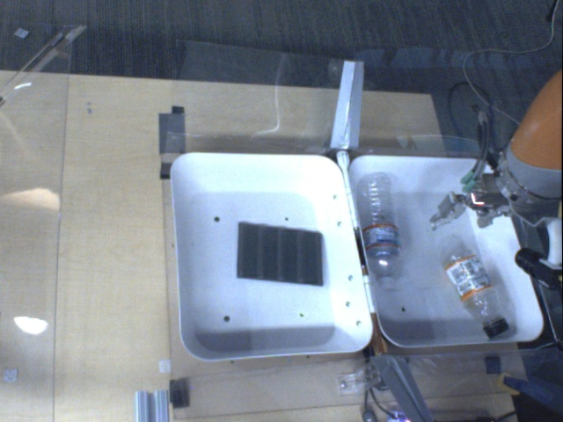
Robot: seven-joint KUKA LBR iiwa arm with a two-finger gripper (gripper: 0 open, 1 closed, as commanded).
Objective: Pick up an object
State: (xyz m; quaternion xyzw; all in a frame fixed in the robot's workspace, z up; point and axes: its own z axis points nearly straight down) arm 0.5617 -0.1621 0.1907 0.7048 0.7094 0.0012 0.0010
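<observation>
Two clear plastic bottles lie in the right bin (422, 328). One bottle (380, 229) rests along the bin's left wall, with its label toward the near end. The other bottle (472, 284) lies at the near right, with its black cap (496, 327) pointing to the front corner. My gripper (464, 215) hangs over the far right part of this bin, just beyond the second bottle and apart from it. Its fingers stand open with nothing between them. A dark ribbed rectangular pad (280, 254) lies flat in the middle of the left bin (202, 236).
The grey arm with its orange band (544, 130) comes in over the right bin's right rim. A metal post (347, 105) stands behind the seam between the bins. Cables run at the far right and along the bench's front edge.
</observation>
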